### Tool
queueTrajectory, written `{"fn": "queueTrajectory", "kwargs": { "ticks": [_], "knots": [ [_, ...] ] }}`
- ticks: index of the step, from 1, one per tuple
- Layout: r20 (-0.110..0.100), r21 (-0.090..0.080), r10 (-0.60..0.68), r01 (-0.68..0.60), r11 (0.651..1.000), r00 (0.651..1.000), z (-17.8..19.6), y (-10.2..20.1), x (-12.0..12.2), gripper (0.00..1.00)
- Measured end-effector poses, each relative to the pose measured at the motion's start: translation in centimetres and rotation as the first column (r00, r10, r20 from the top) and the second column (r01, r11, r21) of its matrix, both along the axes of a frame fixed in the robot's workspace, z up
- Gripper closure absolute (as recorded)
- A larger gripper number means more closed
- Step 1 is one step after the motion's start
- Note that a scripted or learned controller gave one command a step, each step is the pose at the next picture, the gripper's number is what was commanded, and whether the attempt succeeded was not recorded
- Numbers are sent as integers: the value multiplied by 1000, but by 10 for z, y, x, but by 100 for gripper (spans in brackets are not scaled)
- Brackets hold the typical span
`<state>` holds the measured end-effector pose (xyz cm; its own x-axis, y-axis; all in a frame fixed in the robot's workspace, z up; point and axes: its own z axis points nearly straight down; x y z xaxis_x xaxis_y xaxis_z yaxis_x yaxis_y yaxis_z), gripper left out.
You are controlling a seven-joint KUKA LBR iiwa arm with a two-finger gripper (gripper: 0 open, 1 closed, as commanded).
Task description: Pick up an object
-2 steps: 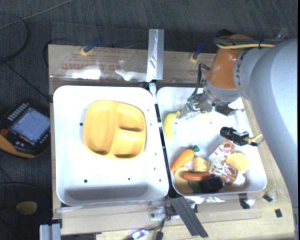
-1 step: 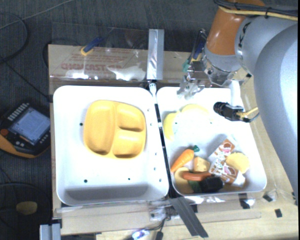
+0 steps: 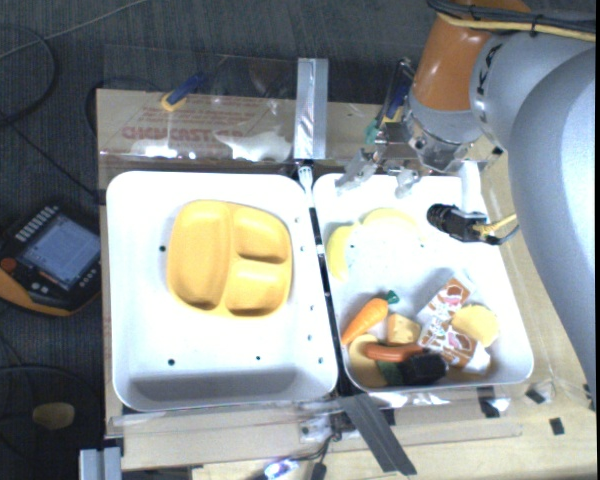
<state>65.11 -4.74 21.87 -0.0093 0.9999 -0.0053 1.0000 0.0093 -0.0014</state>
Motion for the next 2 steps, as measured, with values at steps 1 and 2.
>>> {"fn": "queueTrajectory", "kwargs": {
  "ticks": [1, 2],
  "knots": [
    [-2, 1, 8, -8, 1000, 1000, -36, -15, -27, 0],
    [-2, 2, -15, 15, 1000, 1000, -103, -50, -37, 0]
  ]
}}
